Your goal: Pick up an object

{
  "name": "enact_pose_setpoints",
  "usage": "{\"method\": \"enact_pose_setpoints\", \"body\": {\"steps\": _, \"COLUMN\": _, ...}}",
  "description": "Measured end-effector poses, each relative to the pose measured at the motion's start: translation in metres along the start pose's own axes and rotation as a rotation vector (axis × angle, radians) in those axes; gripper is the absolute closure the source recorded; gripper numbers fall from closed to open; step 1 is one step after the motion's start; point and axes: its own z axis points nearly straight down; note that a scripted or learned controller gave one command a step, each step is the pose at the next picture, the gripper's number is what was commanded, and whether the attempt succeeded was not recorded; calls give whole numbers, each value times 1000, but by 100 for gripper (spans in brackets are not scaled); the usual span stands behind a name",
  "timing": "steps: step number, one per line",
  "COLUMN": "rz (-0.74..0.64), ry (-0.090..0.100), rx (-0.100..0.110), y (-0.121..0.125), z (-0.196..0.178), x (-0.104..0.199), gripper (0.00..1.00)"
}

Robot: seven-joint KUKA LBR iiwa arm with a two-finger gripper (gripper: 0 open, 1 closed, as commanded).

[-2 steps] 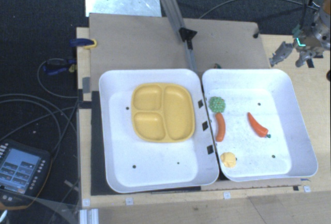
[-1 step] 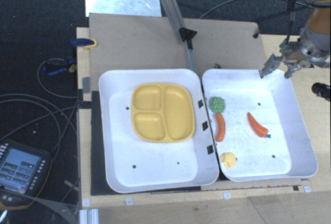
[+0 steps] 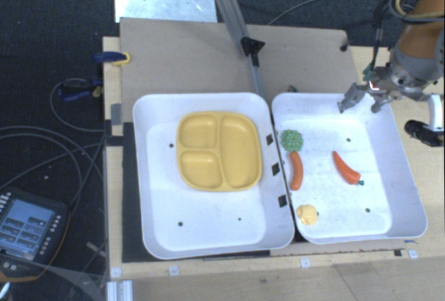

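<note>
In the right bin (image 3: 389, 153) lie a green broccoli piece (image 3: 291, 140), an orange-red sausage (image 3: 296, 170), a red-orange carrot or pepper (image 3: 346, 167) and a small yellow item (image 3: 306, 214). My gripper (image 3: 363, 100) hangs over the bin's far right corner, fingers spread open with nothing between them. It is well away from all four items; the carrot is the nearest, below it.
A yellow divided plate (image 3: 218, 151) sits in the left bin (image 3: 160, 223). A slanted metal pole (image 3: 229, 1) crosses above the bins' far edge. Cables and a teach pendant (image 3: 24, 223) lie off the bench at left.
</note>
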Motion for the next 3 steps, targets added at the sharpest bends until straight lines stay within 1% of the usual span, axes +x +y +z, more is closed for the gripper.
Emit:
{"method": "enact_pose_setpoints", "body": {"steps": 1, "rz": 6, "ry": 0, "rx": 1, "y": -10, "z": 49, "x": 3, "gripper": 0}}
{"method": "enact_pose_setpoints", "body": {"steps": 2, "rz": 4, "ry": -2, "rx": -7, "y": -7, "z": 34, "x": 3, "gripper": 100}}
{"method": "enact_pose_setpoints", "body": {"steps": 3, "rz": 1, "ry": -1, "rx": -9, "y": 3, "z": -15, "x": 1, "gripper": 100}}
